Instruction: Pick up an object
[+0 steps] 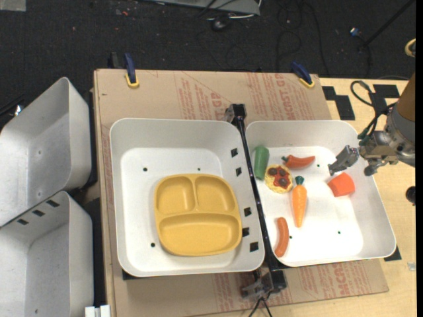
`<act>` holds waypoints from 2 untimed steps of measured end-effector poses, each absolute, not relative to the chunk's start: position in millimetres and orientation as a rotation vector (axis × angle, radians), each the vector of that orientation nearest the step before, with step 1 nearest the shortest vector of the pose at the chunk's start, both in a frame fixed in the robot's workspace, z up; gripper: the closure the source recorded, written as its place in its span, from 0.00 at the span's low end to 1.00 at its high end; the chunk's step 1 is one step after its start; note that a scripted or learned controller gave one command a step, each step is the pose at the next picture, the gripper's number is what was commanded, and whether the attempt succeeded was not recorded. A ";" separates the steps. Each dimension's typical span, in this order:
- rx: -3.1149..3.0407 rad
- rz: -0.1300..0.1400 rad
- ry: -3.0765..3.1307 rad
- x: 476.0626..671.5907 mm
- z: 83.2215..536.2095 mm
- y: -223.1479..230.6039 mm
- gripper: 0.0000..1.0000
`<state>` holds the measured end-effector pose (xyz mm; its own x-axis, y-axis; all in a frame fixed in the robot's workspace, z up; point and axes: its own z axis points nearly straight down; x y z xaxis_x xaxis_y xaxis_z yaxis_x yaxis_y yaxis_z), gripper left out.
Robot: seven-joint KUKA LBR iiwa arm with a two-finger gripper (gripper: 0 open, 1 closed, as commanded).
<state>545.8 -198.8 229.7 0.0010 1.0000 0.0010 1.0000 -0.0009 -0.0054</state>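
Note:
The right bin (pixel 370 240) holds several toy foods: a green vegetable (pixel 261 161), a red chili (pixel 301 160), a small round pizza (pixel 279 178), a carrot (pixel 299 203), a sausage (pixel 281 236) and an orange-red block (pixel 341 185). My gripper (pixel 359 161) hangs over the bin's right side, just above and behind the orange-red block. Its two dark fingers are spread apart with nothing between them. The arm's wrist enters at the right edge.
The left bin (pixel 132 177) holds a yellow divided plate (pixel 197 214). A black divider (pixel 250 190) runs between the bins. Two more white bins (pixel 39 177) stand off the bench at the left. Cables lie near the arm at the right.

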 end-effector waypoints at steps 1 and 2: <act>-2.220 0.004 -2.218 548.0 184.6 -203.2 0.00; -2.217 0.003 -2.220 554.1 135.2 -196.2 0.00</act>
